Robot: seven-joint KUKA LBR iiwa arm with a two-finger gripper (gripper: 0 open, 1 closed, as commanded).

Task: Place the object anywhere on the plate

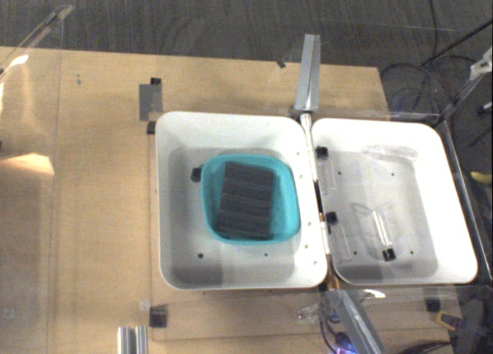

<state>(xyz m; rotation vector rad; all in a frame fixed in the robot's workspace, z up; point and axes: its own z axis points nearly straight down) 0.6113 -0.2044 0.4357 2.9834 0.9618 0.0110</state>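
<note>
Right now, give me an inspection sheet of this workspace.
surface: wooden bench bearing a left bin and a right bin, side by side.
job's things: teal plate in the left bin; dark ridged block lying flat on the plate.
clutter: clear plastic pieces in the right bin, too faint to identify.
pincer: nothing seen.
cables: dark cables on the floor beyond the right bin.
surroundings: grey carpet behind the bench; metal post at the seam between the bins.
</note>
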